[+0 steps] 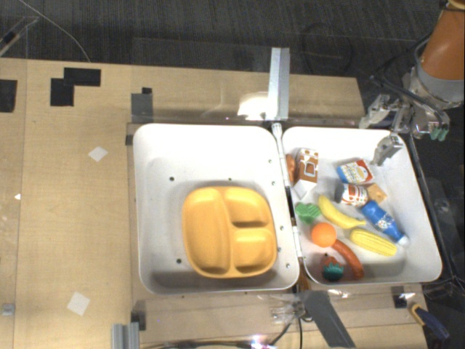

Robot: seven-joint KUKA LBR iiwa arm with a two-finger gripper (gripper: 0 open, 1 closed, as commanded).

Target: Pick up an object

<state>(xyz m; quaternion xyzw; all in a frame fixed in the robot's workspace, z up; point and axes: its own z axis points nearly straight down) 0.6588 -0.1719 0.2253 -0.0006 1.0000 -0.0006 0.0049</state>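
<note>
Down at the near edge of the right bin [429, 257], a small teal thing [333, 272] is tucked against a reddish-brown sausage [350, 259], with an orange ball [324, 234] just beyond them. So the pickable stuff is all found in that right bin: a corn cob [374, 243] lies near the sausage, a banana [338, 214] is stretched between the ball and the far items, and a blue bottle [383, 220] is angled to the right of the banana. A green piece [308, 211] is wedged by the left wall. Farther back, a brown and white carton [307, 166] is parked close to the divider, and two small red, white and blue packets [354, 171] [354, 194] are set near the middle, with a tan block [376, 193] touching the nearer one.

Over in the left bin [156, 158], a yellow divided tray [229, 230] is laid flat, nothing on it.

The gripper [386, 150] is seen hanging at the far right corner of the right bin, just past the far packet, apart from everything. Nothing is pinched in it, and whether the fingers are spread or pressed together can't be told from this angle. The arm's orange band [445, 43] is visible at the far right.
</note>
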